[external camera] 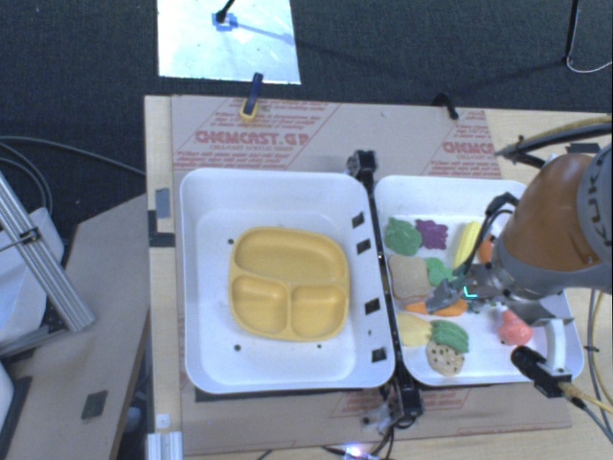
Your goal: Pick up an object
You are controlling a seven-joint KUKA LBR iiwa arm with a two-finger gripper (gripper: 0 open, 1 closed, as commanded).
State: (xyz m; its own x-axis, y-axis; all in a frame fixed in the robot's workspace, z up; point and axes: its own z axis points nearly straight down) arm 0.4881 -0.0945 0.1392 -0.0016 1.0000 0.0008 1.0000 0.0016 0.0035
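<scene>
Yellow tray: a three-compartment plastic plate (287,283) lies in the left white bin (206,257).
Right white bin (565,353): toy foods — green leafy piece (402,236), purple grape cluster (432,232), yellow corn (466,242), tan bread slice (410,278), speckled cookie (444,358), pink piece (514,328).
Hand (442,298): low over the bread slice's right edge, beside an orange carrot (419,307); cannot tell whether its fingers are apart or together.
Desk (316,132): bears both bins.

The two white bins (201,257) looked like smooth, faintly glossy plastic; the yellow tray (287,283) a softer matt plastic. Beneath lay printed brown cardboard (316,132), and at upper left a shiny metallic sheet (227,27).
</scene>
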